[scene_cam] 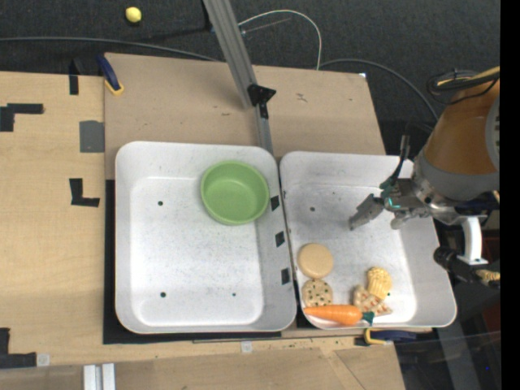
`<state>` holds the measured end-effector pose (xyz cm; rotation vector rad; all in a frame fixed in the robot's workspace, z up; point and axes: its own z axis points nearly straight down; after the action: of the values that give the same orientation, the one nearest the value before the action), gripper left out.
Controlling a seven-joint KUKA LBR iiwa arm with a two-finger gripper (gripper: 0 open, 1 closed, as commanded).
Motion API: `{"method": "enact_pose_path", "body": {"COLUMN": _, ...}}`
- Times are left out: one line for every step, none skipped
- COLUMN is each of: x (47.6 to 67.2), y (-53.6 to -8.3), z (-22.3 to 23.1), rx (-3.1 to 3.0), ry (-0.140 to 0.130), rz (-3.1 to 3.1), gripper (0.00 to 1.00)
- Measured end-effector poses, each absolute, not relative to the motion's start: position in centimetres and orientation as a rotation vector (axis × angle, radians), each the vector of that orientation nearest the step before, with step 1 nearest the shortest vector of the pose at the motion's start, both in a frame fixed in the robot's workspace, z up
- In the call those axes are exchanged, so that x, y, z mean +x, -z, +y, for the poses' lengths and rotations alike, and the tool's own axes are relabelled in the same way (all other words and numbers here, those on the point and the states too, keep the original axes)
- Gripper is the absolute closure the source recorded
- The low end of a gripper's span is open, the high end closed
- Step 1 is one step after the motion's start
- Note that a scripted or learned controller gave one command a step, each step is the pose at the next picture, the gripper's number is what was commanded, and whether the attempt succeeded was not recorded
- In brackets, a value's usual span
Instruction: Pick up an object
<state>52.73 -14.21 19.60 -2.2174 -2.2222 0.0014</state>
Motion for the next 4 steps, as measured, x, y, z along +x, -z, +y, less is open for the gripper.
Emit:
{"method": "enact_pose_path", "body": {"x": 52.7, "y": -19.6, "z": -14.2, "rx": -2.218, "ry": -0.001, "rz": -2.222, "gripper": 0.00}}
{"method": "enact_pose_path", "body": {"x": 52.7, "y": -15.0, "z": -13.4, "rx": -2.216, "ry": -0.006, "rz": -2.219, "gripper": 0.00}}
{"method": "enact_pose_path", "body": {"x": 52.4, "y": -10.3, "z": -14.1, "rx": -2.216, "ry": -0.007, "rz": -2.217, "gripper": 0.00}}
{"method": "enact_pose_path", "body": {"x": 52.4, "y": -8.9, "z": -14.0, "rx": -2.220, "ry": -0.003, "rz": -2.222, "gripper": 0.00}}
